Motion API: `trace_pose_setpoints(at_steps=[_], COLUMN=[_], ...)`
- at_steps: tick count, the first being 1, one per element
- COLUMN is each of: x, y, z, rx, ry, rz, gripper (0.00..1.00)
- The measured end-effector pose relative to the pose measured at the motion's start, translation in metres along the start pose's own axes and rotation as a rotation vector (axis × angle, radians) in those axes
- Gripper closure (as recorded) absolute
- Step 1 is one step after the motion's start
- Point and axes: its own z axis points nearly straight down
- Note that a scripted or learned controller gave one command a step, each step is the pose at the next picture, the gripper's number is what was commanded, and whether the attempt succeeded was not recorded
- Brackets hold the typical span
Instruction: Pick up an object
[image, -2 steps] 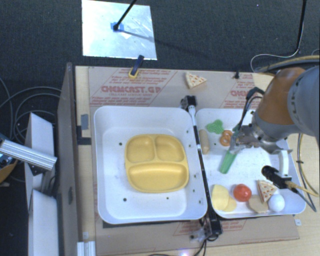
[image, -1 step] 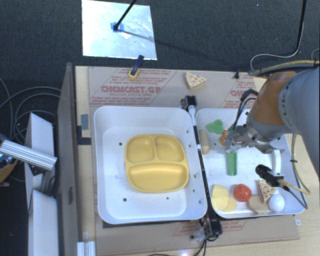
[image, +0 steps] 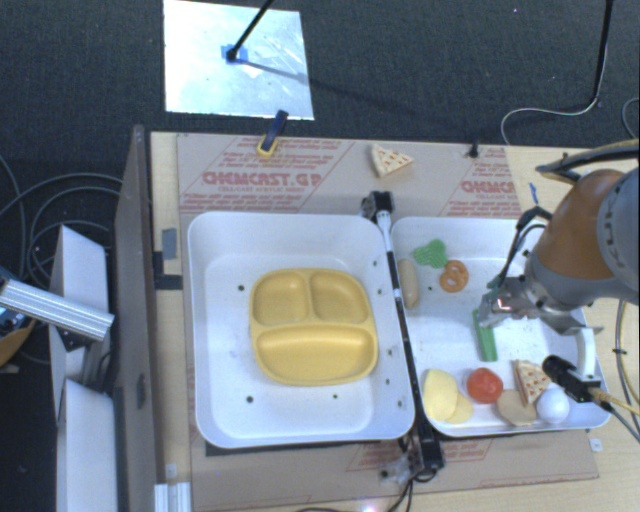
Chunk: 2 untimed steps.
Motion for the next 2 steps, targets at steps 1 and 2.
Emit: trace_pose_setpoints(at_steps=[1, 2], x=[-0.008, 0.042], y=[-0.008, 0.013], z=[-0.078, -0.075], rx=[0.007, 0.01], ry=[0.0, 0.003], rz=[-0.003, -0.011], gripper=[1.0, 1.0])
